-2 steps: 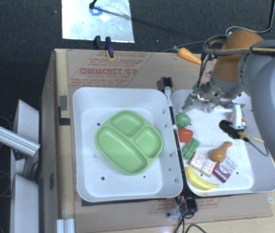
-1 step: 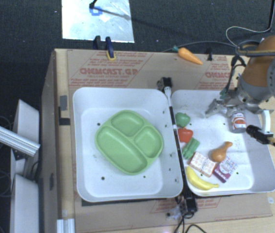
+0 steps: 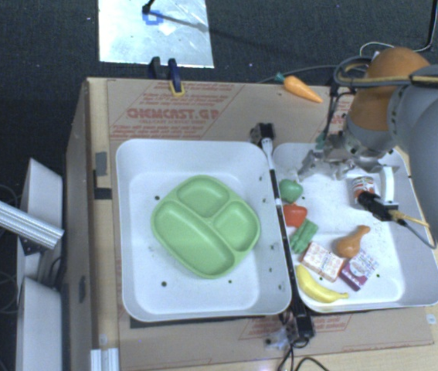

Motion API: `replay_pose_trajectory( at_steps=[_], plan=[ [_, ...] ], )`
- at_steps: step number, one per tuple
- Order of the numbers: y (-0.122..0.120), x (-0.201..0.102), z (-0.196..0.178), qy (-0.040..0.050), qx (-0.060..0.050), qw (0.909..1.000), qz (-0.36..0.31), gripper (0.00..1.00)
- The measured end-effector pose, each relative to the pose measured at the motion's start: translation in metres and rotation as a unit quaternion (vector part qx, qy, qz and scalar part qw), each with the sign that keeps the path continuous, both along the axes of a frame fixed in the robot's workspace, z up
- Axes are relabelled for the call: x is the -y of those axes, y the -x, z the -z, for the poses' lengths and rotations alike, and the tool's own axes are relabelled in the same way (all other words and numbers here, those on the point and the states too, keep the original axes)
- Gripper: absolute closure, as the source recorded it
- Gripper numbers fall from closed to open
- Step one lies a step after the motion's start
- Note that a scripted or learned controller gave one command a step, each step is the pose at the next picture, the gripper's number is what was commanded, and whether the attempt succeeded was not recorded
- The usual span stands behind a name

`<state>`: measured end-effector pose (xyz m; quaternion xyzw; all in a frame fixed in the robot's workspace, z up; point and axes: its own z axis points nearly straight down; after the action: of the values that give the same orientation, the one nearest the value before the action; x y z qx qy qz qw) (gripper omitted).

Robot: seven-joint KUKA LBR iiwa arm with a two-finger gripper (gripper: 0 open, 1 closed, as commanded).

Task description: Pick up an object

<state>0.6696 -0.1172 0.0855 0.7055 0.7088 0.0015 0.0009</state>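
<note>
- Seen from above: two shallow white bins side by side on a bench, left bin holding a green divided plate, right bin holding the toy food.
- Reaching in from the right, grey arm with orange band; gripper low over the far end of the right bin, metal fingers splayed fairly wide, nothing visible between them.
- Clustered along the bin's left wall: green pepper, just nearer an orange-red piece, then a green pod.
- Nearer still: yellow banana, a checked box, a pink packet, a brown drumstick.
- Small bottle just right of the gripper.
- Lying outside the bins on the far bench: a carrot.
- Task judged barely begun: nothing lifted, every piece resting in the bin; choosing, closing and raising all left to do.
</note>
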Motion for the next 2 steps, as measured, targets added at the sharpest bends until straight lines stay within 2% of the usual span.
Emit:
replay_pose_trajectory(
  at_steps=[1,2],
  plan=[
    [0.0012,0.0891,0.0002,-0.0002,-0.003,1.0,0.001,0.0],
    [0.0009,0.087,0.0006,0.0006,-0.002,1.0,0.001,0.0]
  ],
)
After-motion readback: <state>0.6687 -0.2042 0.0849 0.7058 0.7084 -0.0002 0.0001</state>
